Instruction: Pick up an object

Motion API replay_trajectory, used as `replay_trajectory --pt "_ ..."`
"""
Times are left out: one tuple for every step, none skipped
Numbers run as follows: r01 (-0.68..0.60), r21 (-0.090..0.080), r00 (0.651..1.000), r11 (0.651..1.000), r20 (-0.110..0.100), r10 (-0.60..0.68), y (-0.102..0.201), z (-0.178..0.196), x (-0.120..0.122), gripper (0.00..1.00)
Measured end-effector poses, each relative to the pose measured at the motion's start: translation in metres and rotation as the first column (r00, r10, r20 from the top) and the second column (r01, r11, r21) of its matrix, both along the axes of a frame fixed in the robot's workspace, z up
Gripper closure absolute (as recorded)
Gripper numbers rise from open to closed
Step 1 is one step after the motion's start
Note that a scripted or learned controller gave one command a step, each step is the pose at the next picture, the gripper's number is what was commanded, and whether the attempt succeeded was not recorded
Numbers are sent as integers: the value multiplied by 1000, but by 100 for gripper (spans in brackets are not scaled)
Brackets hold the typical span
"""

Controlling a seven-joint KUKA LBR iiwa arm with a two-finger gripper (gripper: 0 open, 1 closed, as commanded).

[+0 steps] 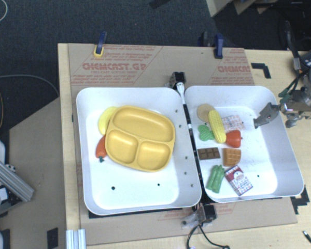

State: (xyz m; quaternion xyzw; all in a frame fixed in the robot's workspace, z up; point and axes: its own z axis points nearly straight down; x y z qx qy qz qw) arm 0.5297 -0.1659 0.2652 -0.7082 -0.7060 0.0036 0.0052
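Grey two-finger gripper [265, 116] at right bin's [280, 154] right edge, finger state – cannot tell; nearest target, yellow plastic corn cob [216, 125], lies left of it – long axis runs up-down

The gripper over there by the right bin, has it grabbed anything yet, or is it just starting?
Just starting, it seems. The gripper hovers at the right bin's far edge with nothing visibly in it. The toy corn, tomato and waffle lie untouched, so the whole pick remains.

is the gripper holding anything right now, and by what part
Nothing is held. The gripper hangs over a bare part of the right bin, apart from the toy food.
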Motion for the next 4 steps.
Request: replay_trajectory --pt "-3 -3 1000 1000 13 3 0 7 2 0" --pt "-2 0 1000 1000 5 2 0 -57 1 0" --pt "-3 0 1000 1000 8 3 2 -109 11 0" --pt "-3 1 1000 1000 6 3 7 -156 3 0"
